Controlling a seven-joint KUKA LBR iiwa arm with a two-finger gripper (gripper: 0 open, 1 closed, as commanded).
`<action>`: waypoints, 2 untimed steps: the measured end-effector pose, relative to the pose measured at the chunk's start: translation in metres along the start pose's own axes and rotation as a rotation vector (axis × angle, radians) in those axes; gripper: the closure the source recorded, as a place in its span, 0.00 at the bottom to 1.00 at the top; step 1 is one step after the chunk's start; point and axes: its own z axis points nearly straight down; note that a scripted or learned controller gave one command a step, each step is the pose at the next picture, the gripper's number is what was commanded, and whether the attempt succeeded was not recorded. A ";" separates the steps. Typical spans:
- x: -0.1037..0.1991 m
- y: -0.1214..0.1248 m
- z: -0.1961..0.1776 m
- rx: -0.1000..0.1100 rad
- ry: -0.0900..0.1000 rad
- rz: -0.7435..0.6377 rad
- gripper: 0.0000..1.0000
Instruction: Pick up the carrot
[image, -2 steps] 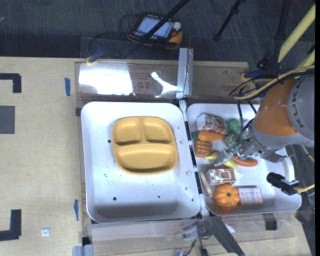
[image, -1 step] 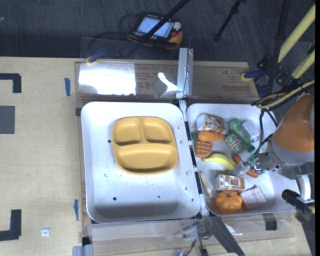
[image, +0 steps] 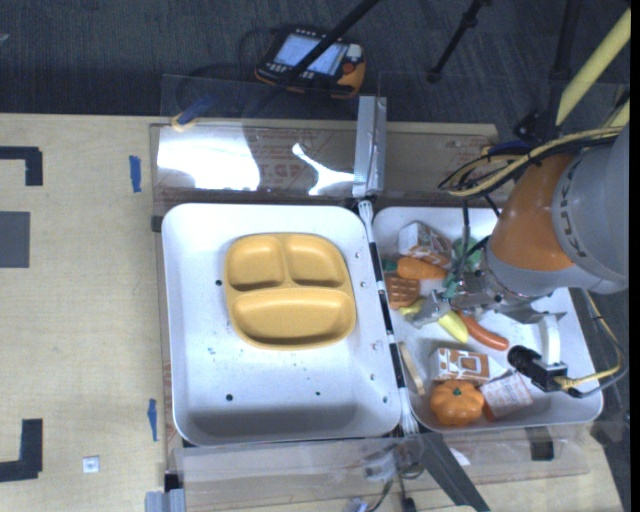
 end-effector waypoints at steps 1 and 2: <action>-0.037 0.056 0.001 0.006 0.000 -0.050 0.00; -0.055 0.088 -0.002 0.091 0.025 -0.211 0.00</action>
